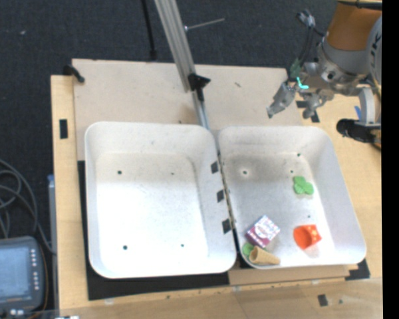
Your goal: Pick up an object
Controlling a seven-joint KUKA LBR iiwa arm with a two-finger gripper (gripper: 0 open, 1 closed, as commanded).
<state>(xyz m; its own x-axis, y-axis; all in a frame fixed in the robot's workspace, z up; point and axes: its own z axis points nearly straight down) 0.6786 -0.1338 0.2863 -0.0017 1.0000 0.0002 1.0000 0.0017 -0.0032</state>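
Tan worktop point(139, 85) on dark carpet, two white bins point(153, 198) (right one holds small objects). Claw point(294, 102) hovers above the right bin's far edge, spread, holding nothing.

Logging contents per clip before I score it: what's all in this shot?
white bins: 2, side by side on the bench
green piece: 1, right bin, right side
orange piece: 1, right bin, near-right corner
purple and white packet: 1, right bin, near edge
tan cone: 1, right bin, near edge, by a green bit
aluminium post: 1, silver, behind the bins
screen unit: 1, grey, bottom left
arm: 1, grey and orange, top right
gripper: 1, above the bench behind the right bin
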